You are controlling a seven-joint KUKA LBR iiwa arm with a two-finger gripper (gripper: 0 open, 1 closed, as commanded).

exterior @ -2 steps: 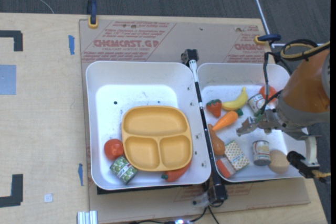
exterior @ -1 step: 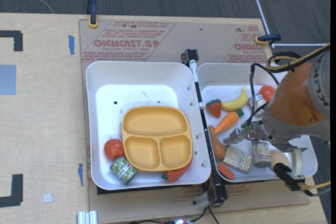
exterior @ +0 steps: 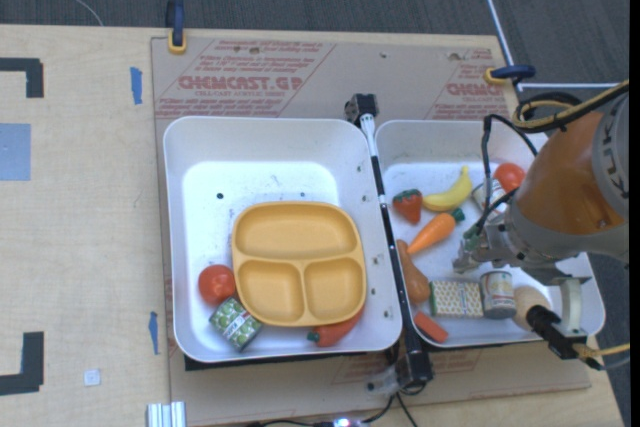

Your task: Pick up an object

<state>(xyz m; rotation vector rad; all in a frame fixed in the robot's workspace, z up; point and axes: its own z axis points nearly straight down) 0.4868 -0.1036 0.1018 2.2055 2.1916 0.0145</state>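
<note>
We see no single target singled out: the right bin [exterior: 590,315] holds a crowd of toy foods, among them a banana [exterior: 450,192], a strawberry [exterior: 407,205], a carrot [exterior: 432,233], a tomato [exterior: 508,177], a patterned packet [exterior: 457,298] and a small can [exterior: 497,293]. The arm's hand [exterior: 478,250] sits low over the middle of that bin, just beside the carrot's leafy end and above the packet and can; whether it is released or clenched we cannot tell, as the wrist hides it. We judge the carrot or the can the likeliest pick. The risk lies in the clutter: pieces lie close together, so a descent slightly off line could land on two at once, nudge one aside, or close on nothing. The carrot's tapered shape may also slip out. In the left bin [exterior: 180,245] rest a yellow divided tray [exterior: 300,260], a second tomato [exterior: 216,283] and a green packet [exterior: 233,323], well apart from the arm. Both bins stand on the table [exterior: 80,215].
</note>
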